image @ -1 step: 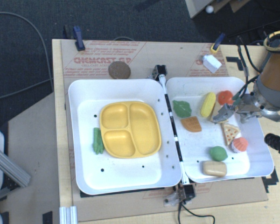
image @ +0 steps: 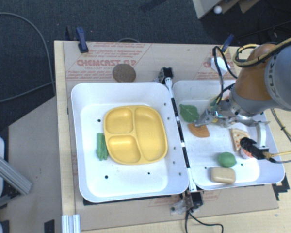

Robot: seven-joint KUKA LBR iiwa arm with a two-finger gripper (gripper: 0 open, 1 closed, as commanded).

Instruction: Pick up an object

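In the left white bin [image: 87, 110], the yellow three-compartment plastic plate [image: 135, 133] takes up the middle, with a green pod-shaped piece [image: 102, 146] just beside its left edge; bare floor runs along the front and left walls. The right white bin [image: 203, 171] is crowded: the grey arm [image: 262, 81] overhangs its back half, while a green round piece [image: 226, 159] and a tan bread-like block [image: 223, 175] sit near the front, leaving open floor at centre-left.

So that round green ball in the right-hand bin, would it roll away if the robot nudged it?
Probably. The green ball looks smooth and rounded, lying loose on the flat floor of the right bin, so a nudge might send it rolling. The tan block just in front might stop it on that side. It looks small, so likely light.
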